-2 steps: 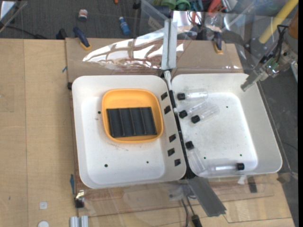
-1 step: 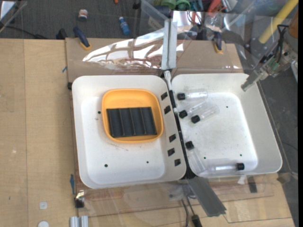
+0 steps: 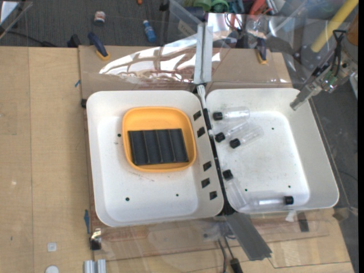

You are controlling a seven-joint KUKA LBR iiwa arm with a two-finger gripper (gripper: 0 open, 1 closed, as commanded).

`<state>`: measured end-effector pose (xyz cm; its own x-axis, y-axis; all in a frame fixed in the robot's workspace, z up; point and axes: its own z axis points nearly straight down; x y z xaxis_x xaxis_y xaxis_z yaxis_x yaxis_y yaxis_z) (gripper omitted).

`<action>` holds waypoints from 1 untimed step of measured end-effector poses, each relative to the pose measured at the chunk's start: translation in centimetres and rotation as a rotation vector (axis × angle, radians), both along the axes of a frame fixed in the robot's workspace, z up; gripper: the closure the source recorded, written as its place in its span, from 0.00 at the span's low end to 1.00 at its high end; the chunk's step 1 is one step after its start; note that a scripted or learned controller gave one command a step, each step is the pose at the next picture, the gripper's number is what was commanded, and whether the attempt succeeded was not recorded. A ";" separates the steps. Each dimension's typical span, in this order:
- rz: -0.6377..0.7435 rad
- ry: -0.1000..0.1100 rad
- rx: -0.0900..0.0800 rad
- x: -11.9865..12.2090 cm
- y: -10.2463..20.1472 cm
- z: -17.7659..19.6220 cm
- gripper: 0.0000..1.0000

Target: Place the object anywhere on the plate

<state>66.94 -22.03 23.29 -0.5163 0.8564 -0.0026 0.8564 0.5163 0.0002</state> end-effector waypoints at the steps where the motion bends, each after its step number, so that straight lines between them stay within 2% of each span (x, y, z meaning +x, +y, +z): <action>1: -0.021 0.000 0.003 0.0 -0.1 -0.1 0.00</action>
<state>66.90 -22.08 23.17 -0.4986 0.8668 -0.0002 0.8668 0.4986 0.0012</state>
